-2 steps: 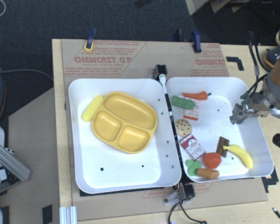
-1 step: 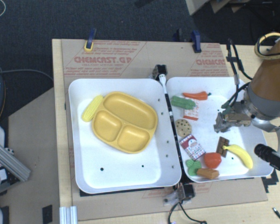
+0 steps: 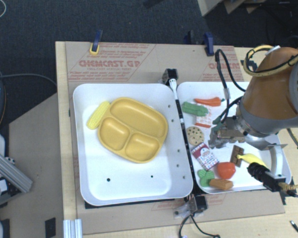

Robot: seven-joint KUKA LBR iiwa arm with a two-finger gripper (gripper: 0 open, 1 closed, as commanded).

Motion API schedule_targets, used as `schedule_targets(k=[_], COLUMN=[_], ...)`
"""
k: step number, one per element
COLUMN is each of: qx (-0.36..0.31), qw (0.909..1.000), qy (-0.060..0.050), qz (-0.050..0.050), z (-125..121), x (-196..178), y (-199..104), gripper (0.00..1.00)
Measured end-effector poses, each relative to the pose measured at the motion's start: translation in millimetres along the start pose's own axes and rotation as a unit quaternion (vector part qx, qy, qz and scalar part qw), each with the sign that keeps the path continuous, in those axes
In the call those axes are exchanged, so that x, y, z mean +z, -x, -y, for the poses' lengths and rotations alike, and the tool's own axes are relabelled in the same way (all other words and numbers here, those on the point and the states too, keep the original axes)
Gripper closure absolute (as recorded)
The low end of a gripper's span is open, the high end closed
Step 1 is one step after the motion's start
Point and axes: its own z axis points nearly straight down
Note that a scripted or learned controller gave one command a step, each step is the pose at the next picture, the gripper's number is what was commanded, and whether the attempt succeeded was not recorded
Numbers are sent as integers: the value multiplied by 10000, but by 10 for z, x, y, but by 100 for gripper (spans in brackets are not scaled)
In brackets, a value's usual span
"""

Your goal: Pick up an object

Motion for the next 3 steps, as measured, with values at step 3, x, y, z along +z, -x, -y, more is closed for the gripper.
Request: schedule_targets(k=[3], qx=[36], qw=[10000], qy=[9], qz=[14], z=[11], x=[-20], y=[121], gripper=[100])
